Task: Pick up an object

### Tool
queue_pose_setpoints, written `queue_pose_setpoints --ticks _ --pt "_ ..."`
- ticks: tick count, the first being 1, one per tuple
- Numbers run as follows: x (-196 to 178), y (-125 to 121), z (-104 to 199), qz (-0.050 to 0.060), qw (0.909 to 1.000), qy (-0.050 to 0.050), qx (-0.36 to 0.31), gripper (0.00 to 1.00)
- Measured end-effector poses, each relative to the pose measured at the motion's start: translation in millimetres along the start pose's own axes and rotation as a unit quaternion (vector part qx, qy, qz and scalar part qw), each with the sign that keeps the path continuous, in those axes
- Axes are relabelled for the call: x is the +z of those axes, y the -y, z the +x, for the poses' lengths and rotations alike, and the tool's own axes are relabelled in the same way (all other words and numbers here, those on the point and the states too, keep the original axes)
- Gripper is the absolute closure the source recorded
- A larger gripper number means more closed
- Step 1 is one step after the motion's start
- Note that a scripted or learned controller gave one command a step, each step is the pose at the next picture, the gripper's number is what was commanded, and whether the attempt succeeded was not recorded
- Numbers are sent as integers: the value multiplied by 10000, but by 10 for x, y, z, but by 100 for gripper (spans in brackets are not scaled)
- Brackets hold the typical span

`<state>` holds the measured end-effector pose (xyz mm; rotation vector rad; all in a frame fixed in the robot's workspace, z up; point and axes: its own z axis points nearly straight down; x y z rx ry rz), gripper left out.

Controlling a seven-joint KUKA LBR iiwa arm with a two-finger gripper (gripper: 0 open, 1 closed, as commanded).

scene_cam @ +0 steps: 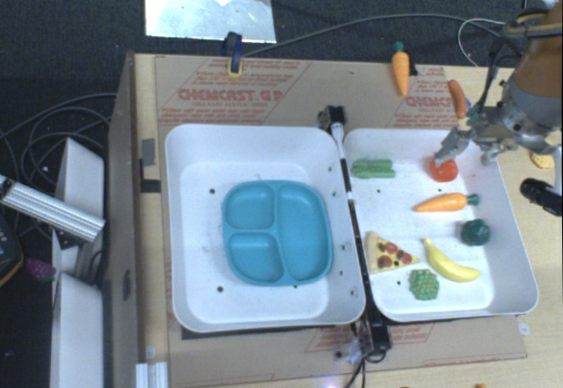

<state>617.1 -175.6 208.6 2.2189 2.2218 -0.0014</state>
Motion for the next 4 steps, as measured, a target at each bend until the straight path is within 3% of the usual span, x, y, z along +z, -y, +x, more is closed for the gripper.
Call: queue_pose_setpoints --ticks 1,2,3,4 --pt "1033 -441 -308 8 10000 -7 -7 0" --pt "1228 -522 -298 -3 10000 -9 -18 0" --pt "1112 -536 -305 -33 10000 9 -31 100" --pt "493 -392 438 -24 10000 -10 -18 100"
